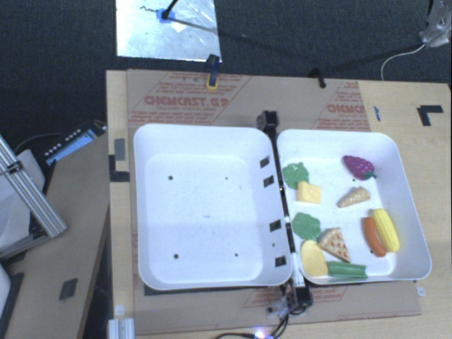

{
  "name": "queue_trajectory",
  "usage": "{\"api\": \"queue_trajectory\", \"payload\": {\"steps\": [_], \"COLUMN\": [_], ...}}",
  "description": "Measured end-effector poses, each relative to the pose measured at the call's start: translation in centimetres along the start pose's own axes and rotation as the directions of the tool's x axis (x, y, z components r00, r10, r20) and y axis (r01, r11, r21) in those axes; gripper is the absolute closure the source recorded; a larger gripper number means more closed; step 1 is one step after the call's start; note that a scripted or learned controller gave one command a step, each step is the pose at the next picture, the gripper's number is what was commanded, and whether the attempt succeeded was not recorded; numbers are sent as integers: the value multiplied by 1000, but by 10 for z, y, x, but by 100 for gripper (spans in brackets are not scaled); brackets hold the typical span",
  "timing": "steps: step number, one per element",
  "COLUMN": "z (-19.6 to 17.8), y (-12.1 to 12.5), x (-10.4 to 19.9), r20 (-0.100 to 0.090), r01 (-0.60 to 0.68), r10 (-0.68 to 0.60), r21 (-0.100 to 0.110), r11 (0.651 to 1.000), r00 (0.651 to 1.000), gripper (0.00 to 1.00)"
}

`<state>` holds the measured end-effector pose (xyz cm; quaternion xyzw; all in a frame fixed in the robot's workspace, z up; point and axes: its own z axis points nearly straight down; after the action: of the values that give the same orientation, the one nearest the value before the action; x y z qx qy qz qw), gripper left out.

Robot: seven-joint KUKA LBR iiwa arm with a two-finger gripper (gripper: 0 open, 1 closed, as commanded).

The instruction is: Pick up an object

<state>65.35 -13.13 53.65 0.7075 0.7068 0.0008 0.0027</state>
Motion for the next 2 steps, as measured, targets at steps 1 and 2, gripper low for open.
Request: {"api": "queue_trajectory", "payload": {"steps": [1,2], "z": [-3,1], "y": [-137,-124], "x": [37,2], "r20": [-5,-1], "r01": [6,0], "r10": [-6,0], "r21": [0,1], "r11": [1000,1000], "r00": [1000,1000], "gripper": [100,100]}}
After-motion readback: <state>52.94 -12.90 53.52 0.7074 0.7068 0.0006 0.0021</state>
